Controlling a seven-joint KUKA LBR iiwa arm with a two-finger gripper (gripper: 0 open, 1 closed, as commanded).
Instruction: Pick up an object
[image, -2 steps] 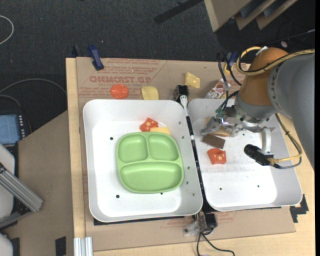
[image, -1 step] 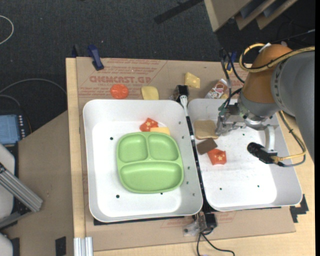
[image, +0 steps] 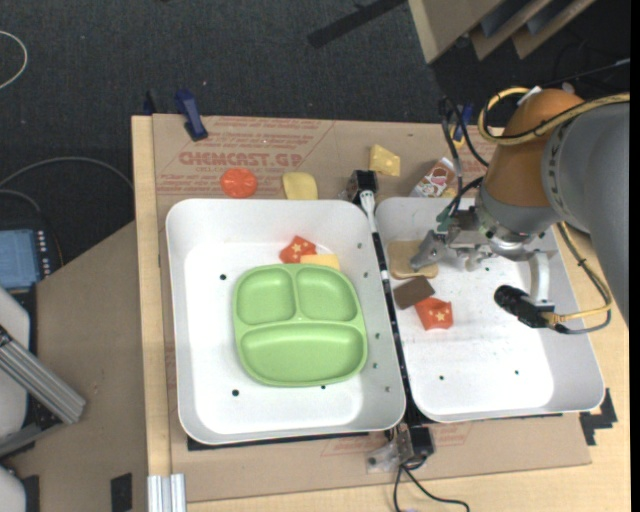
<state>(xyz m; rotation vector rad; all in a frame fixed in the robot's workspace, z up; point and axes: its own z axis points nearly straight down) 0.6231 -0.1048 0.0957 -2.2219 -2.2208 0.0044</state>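
Note:
In the right bin (image: 520, 385) lie a tan flat piece (image: 403, 256), a brown square block (image: 413, 292) and a red strawberry-like toy (image: 436, 314). My gripper (image: 447, 248) hangs low over the bin's upper left part, right beside the tan piece and partly over its right edge. The grey arm with its orange band (image: 520, 165) rises behind it. Nothing can be seen held in the gripper. In the left bin (image: 200, 330) rests a green divided plate (image: 297, 325), with a red toy (image: 297, 250) and a yellow piece (image: 322, 262) at its far edge.
On the cardboard behind the bins lie an orange round toy (image: 238, 182), a yellow lump (image: 299, 186), a yellow wedge (image: 384, 159), a small printed packet (image: 433, 181) and a blue clip (image: 190, 113). A black plug with cable (image: 520, 303) hangs over the right bin.

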